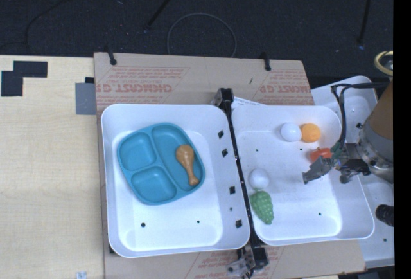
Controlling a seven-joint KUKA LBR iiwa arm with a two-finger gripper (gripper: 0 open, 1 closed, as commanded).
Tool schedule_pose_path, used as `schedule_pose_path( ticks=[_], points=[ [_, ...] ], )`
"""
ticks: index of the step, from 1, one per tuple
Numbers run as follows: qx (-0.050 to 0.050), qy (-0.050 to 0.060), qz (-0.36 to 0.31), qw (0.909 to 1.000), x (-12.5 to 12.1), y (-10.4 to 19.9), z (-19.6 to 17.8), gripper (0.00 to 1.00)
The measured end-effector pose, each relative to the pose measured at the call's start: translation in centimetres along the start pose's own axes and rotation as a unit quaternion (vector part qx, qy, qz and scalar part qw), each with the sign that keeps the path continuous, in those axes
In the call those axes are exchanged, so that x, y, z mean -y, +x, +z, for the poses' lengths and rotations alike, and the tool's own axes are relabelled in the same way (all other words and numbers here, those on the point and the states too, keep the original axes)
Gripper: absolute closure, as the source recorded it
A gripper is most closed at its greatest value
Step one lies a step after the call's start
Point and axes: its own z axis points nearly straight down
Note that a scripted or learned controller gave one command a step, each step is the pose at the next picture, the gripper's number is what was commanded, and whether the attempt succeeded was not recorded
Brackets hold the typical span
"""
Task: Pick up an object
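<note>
Looking down at a slant on a bench, the camera view shows two shallow white bins side by side on a sheet of cardboard (192, 81), with the grey arm (385, 136) coming in from the right edge. Its gripper (326, 167) hangs low over the right-hand bin (321, 220), near that bin's right wall, with dark fingers (314, 173) pointing left; how far apart they stand cannot be told, and nothing is plainly seen between them. Just beside the gripper, on its upper side, sits a small red-orange piece (320, 155), too blurred to identify. A little farther up lie an orange ball (311, 132) and a white ball (290, 132), touching each other. To the gripper's left, well apart from it, rests a second white ball (259, 177), and just below that a bumpy green toy (262, 206) near the divider between the bins. Much farther left, in the left-hand bin (160, 233), lies a blue divided plate (154, 162) with a tan toy drumstick (187, 163) resting on its right side, across the rim of a compartment.
</note>
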Motion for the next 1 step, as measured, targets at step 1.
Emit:
schedule_pose_path(
  ticks=[1],
  points=[
    [0.001,-0.005,-0.001,1.0000,-0.21,-0.03,-0.46,0.00]
  ],
)
